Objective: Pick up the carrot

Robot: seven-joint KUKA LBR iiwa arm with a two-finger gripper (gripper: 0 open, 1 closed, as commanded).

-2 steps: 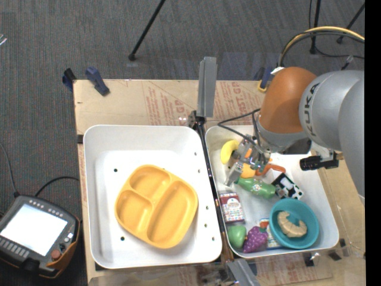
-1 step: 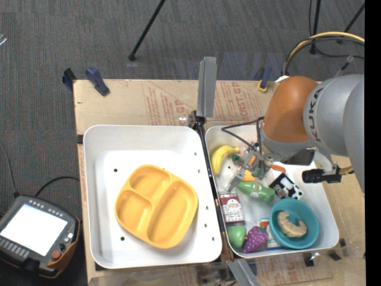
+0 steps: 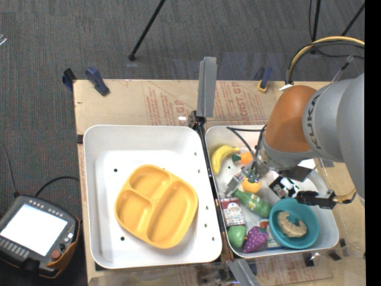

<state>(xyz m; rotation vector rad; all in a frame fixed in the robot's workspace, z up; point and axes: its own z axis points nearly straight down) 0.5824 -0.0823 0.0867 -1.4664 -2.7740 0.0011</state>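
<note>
My gripper (image 3: 249,176) hangs low in the right bin (image 3: 331,233), near its middle, under the grey and orange wrist. Right below its tip lies a small orange-yellow thing (image 3: 251,187), touching or almost touching it; it looks like the carrot's thick end, with much of it hidden by the gripper. A second small orange piece (image 3: 245,157) sits beside the banana's (image 3: 221,157) tip, just above and left of the gripper. I cannot make out which of the two is the carrot.
Around the gripper lie a green bottle (image 3: 255,204), a red-brown carton (image 3: 232,212), a green fruit (image 3: 237,236), purple grapes (image 3: 256,238) and a teal bowl (image 3: 280,219) holding a tan item. The left bin (image 3: 90,159) holds a yellow divided plate (image 3: 156,205).
</note>
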